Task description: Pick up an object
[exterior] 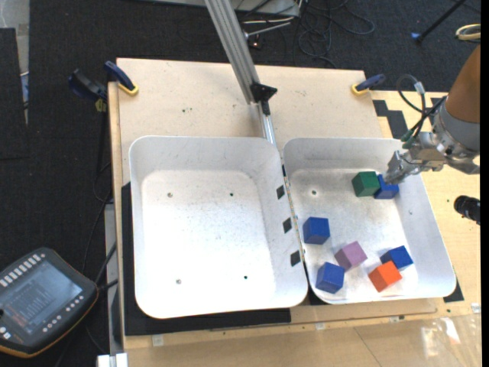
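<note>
Near the right bin's [428, 228] far right wall sits a small blue block [388, 191], partly hidden under the gripper [397, 171], touching a green block [367, 183] on its left. Gripper tips sit right at the blue block's top; too small and dark to tell whether they're spread or pinching, and no block shows between them. Grey arm [462, 121] comes in from the right. Lower in the same bin: two blue cubes [316, 230] [330, 277], a purple block [351, 254], an orange block [385, 275] touching another blue block [397, 258]. Left bin [137, 205] alongside.
</note>
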{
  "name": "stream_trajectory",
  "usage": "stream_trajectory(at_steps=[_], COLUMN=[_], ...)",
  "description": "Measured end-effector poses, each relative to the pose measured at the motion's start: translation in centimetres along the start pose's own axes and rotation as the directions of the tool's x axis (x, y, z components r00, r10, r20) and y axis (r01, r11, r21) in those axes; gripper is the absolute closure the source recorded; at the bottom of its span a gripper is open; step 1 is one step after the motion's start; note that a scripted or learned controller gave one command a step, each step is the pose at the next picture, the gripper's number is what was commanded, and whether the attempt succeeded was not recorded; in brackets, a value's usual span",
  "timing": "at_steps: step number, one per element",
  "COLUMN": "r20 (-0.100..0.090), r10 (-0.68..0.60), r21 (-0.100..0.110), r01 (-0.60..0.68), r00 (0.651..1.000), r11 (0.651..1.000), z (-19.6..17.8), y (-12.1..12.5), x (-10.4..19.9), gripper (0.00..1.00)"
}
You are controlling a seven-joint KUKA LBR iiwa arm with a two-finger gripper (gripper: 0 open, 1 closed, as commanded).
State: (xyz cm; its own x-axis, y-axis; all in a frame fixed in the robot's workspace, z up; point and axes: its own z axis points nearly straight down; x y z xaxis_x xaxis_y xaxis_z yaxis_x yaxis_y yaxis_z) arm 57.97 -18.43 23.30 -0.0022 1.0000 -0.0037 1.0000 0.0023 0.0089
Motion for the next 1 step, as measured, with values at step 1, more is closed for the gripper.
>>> stream_trajectory(at_steps=[1], r20=[0.0], r10=[-0.001], r21=[0.001], r01=[0.001], r00=[1.0], r11=[1.0], z=[-5.38], y=[0.22], x=[-0.04], gripper=[1.0])
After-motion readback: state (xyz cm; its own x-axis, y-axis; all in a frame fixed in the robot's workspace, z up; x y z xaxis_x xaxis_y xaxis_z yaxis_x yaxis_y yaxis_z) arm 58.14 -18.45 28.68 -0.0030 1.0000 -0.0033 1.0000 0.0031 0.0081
